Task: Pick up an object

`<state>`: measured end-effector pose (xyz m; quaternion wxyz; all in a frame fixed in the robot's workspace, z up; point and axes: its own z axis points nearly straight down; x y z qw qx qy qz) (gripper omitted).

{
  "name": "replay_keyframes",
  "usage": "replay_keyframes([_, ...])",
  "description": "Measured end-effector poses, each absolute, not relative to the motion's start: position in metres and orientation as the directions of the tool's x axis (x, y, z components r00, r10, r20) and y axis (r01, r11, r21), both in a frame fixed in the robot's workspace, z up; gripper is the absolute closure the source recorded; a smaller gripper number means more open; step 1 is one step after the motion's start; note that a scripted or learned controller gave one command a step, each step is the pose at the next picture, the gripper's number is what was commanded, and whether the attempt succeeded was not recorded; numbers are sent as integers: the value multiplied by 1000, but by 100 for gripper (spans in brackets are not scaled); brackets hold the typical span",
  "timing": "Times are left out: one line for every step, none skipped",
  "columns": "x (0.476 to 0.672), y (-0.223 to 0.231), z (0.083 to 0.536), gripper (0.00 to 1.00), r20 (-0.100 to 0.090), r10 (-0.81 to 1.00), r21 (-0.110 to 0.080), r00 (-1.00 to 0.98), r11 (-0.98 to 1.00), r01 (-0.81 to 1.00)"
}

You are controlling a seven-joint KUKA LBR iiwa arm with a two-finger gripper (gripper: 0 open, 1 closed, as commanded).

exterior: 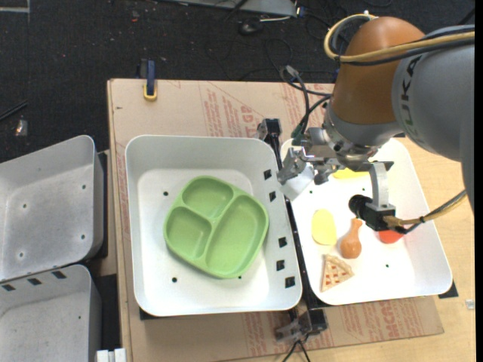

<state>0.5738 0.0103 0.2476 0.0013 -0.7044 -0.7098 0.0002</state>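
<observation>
To pick from: a pale yellow oval piece (pixel 323 226), lying flat near the left wall of the right bin (pixel 411 271), apart from its neighbours. Just right of it, an orange-brown drumstick toy (pixel 351 240), narrow end toward the far side. Nearer the front, a pizza slice toy (pixel 336 272), flat on the floor. Further right, a red piece (pixel 389 237), partly hidden behind robot hardware, shape hard to tell. At the far end, a sliver of another yellow piece (pixel 346 175), peeking out beneath the wrist.

Hovering over the far left corner of that bin, close to the wall beside the left bin (pixel 143 202): the pincer (pixel 300 173). Cannot tell whether open or closed; nothing seen gripped in it. Judged as the approach stage, with no object lifted yet.

To do the step well: choose the yellow oval or the drumstick, both with bare floor around them. Move toward the near side first, away from the bin wall, then come straight down over the middle of the chosen piece. For the drumstick, close across the narrow shaft rather than along its length. Leave the pizza slice alone, likely too flat to catch. Lift only after closing, and check that the piece rises too.

In the left bin, a green divided plate (pixel 219 226), well apart from the work. Under both bins, the bench (pixel 196 104), topped with brown board.
</observation>
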Motion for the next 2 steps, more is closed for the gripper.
replay_keyframes([553, 58, 231, 100, 0, 1000, -3, -5, 5, 1000])
replay_keyframes([533, 97, 235, 100, 1, 1000, -3, -7, 7, 1000])
